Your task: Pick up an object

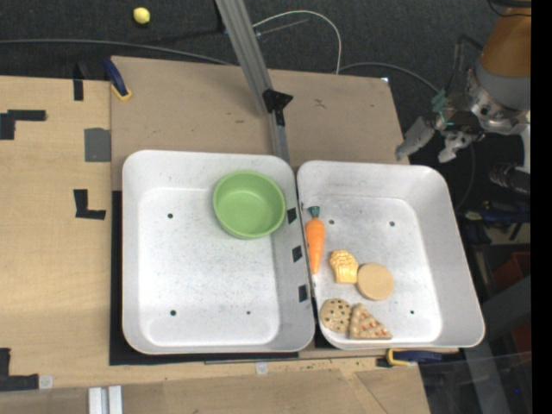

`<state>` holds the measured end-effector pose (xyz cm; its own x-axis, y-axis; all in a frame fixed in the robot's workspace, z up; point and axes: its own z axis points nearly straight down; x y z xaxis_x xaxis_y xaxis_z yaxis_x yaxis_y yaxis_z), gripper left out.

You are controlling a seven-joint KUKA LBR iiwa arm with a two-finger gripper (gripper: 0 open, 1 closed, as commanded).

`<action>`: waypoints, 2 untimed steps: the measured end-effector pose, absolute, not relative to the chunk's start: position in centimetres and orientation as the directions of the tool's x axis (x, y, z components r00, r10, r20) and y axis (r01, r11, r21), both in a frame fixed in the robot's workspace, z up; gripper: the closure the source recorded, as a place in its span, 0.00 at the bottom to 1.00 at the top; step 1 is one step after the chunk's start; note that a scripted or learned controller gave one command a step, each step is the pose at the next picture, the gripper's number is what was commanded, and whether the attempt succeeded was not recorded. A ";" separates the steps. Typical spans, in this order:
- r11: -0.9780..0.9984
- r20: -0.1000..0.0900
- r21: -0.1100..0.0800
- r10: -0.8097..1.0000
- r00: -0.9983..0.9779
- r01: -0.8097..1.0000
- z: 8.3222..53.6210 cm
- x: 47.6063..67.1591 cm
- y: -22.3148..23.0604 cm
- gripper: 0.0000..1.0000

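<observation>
Carrot [315,243], orange with a green top, lies lengthwise in the right bin [431,188], hard against the bin's nine o'clock wall. It is one candidate for picking. At five o'clock from it sit a yellow waffle piece [343,266] and a round tan biscuit [375,282], touching each other. Below them, near the bin's six o'clock rim, lie a speckled cookie [335,315] and a pizza slice [368,325], also touching. The left bin [142,317] holds a green bowl [249,203] at its one o'clock corner.

The jaws [429,139] hang outside the right bin, beyond its one o'clock corner, well apart from every item and holding nothing; they appear spread apart.

Risks, as a judgement: the carrot hugs the wall, so one finger may strike the rim or fail to get behind it. The flat, crowded pieces could slide away or be nudged together rather than gripped.
</observation>
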<state>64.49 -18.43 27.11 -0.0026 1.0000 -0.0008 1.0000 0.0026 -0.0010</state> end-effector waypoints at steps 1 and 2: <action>0.002 -0.001 -0.001 1.000 -0.002 1.000 27.1 64.5 -18.4 0.00; 0.001 -0.001 -0.007 1.000 -0.001 1.000 21.9 64.0 -19.3 0.00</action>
